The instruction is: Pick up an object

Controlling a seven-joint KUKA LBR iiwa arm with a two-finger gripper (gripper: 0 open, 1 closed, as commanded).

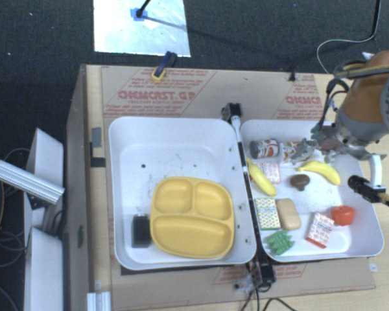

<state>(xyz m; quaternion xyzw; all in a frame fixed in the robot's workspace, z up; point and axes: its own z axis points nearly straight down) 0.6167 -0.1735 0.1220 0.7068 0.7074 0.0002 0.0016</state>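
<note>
Dark carpet floor [39, 44]; shiny sheet [141, 18], perhaps foil; cardboard-lined bench [181, 89]

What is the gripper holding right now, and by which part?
Cannot be told. The gripper is low in the right bin, between the can and a banana, but no object shows between its fingers.

Bench [181, 89] carrying two white bins.
Left bin [175, 135] and right bin [360, 241] are sitting side by side, rims touching, on the printed tan board top; a small yellow-and-dark clip [163, 67] is lying at the bench's far edge.
</note>
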